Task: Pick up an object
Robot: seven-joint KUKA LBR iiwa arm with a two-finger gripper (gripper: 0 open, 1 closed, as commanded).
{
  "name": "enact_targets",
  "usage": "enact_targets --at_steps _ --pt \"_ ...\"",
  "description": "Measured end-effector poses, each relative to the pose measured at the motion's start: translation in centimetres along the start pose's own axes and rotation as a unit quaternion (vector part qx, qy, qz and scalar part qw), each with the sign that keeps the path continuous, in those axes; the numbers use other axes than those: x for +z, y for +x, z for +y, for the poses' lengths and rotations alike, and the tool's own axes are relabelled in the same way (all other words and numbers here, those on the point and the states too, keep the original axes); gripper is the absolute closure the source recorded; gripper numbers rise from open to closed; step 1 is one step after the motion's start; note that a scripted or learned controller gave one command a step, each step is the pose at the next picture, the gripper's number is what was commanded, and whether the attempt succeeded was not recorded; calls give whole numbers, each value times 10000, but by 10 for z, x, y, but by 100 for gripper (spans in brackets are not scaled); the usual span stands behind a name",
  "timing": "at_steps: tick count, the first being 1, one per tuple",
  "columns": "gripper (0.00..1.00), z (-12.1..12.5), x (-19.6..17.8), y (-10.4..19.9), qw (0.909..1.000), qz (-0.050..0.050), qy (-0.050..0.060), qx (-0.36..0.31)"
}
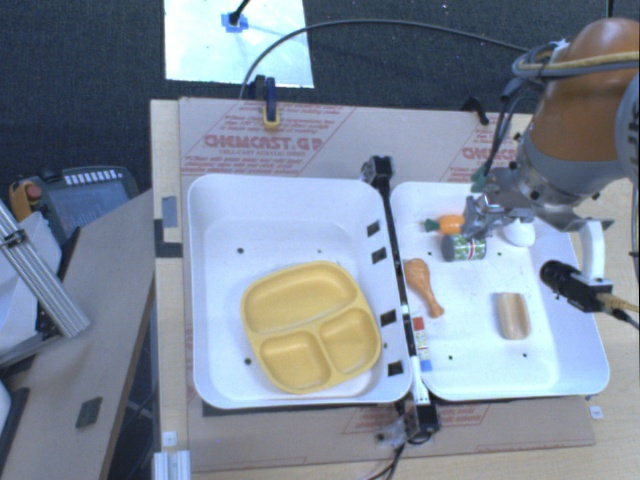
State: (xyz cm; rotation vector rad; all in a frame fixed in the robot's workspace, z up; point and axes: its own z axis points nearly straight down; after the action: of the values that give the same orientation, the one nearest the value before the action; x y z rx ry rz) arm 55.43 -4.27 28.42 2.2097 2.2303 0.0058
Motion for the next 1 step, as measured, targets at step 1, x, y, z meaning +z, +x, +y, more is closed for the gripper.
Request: enact_targets --at_steps 1 --pt "100 16 19 54 10000 2 15 -3"
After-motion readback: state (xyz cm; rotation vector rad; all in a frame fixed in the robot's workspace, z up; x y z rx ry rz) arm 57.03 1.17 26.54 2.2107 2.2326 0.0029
